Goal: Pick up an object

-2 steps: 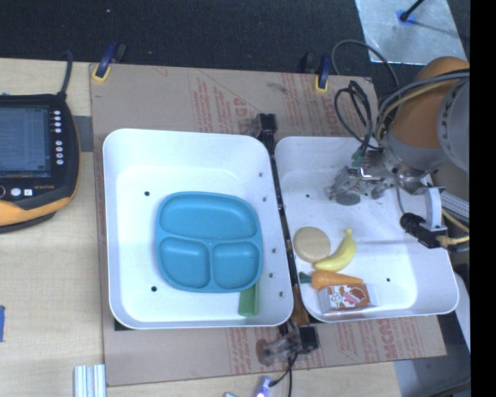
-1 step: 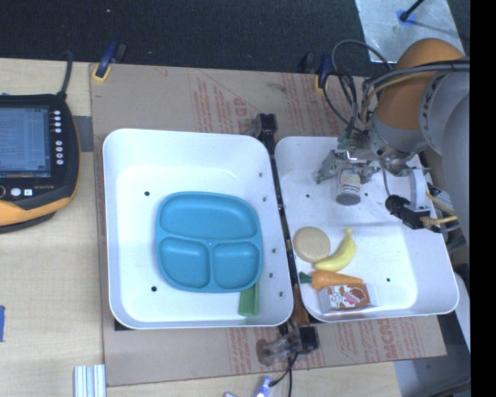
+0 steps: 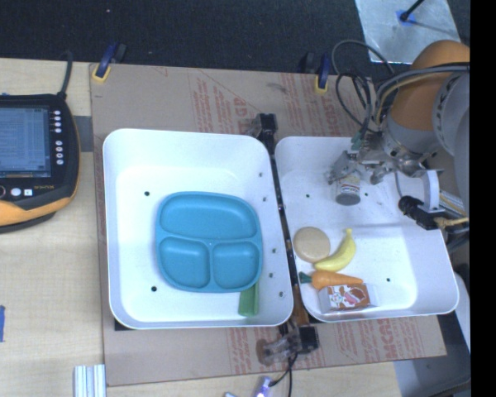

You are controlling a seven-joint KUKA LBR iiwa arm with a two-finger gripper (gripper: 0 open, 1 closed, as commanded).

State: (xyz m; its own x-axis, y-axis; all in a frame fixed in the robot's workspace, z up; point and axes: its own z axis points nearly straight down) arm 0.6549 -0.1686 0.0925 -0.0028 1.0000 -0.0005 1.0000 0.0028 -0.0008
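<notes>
In the right bin (image 3: 413, 292) a yellow banana (image 3: 338, 253) lies beside a round tan disc (image 3: 312, 243). Just below them are an orange carrot (image 3: 331, 279) and a small red and white carton (image 3: 345, 297). My gripper (image 3: 347, 182) hangs low over the far part of this bin, up and to the right of the banana and apart from it. A small grey cylindrical shape (image 3: 347, 194) sits right at its tip; I cannot make out whether it is a separate object or part of the gripper.
The left bin (image 3: 128, 222) holds a blue divided plate (image 3: 208, 240) and a green piece (image 3: 248, 302) against its near right wall. A tablet-like pendant (image 3: 21, 155) lies left of the bins. Cables (image 3: 360, 81) loop behind the right bin.
</notes>
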